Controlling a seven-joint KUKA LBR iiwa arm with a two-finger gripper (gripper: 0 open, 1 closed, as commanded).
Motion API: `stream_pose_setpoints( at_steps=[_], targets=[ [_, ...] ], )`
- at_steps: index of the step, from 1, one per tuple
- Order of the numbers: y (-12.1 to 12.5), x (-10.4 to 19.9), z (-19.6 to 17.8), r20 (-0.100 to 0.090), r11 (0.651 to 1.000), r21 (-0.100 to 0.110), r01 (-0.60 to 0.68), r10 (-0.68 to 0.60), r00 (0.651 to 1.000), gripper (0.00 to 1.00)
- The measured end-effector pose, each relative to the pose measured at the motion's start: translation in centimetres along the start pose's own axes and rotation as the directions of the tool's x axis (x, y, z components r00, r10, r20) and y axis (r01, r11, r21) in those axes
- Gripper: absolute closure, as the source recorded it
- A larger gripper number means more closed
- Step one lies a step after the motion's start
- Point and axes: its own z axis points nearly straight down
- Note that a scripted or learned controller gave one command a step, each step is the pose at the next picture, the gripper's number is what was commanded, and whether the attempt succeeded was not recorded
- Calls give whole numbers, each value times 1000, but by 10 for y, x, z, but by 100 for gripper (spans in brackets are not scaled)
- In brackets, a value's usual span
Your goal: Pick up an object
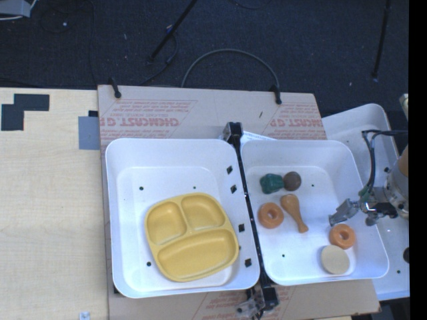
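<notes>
Bright even overhead light, white bins [127, 179] slightly overexposed, soft faint shadows, mild overall blur, dark murky background

right bin: orange donut [271, 215], second orange donut [341, 236], tan drumstick [293, 211] lying flat between them, green lump [271, 183] touching brown ball [292, 180], cream disc [335, 259] near front.
</notes>
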Motion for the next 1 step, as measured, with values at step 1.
stream_pose_setpoints(
  at_steps=[1],
  targets=[
    [3, 0, -7, 3, 1000, -12, 4, -4, 1000, 0]
  ],
)
